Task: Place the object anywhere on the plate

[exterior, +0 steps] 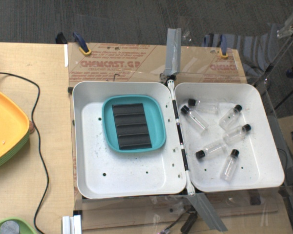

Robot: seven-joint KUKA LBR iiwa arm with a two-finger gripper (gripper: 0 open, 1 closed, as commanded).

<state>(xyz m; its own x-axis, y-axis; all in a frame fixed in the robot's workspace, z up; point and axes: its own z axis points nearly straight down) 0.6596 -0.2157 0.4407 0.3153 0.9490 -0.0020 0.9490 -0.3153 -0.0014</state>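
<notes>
In the camera view, the teal plate (134, 124) sits in the left bin (88, 145), a dark ridged insert (131, 126) at its middle. The vials (194, 118) lie scattered in the right bin (263, 130), well apart from the plate. You cannot tell the gripper's state from here. Pick a vial lying clear of its neighbours, such as the lowest one (229, 164), grip across its body, then lower it onto the plate.

A teal plate (134, 123) — square, with a dark ribbed centre — lies flat in the left bin; clear black-capped vials (214, 148) (about six) lie scattered in the right.
</notes>
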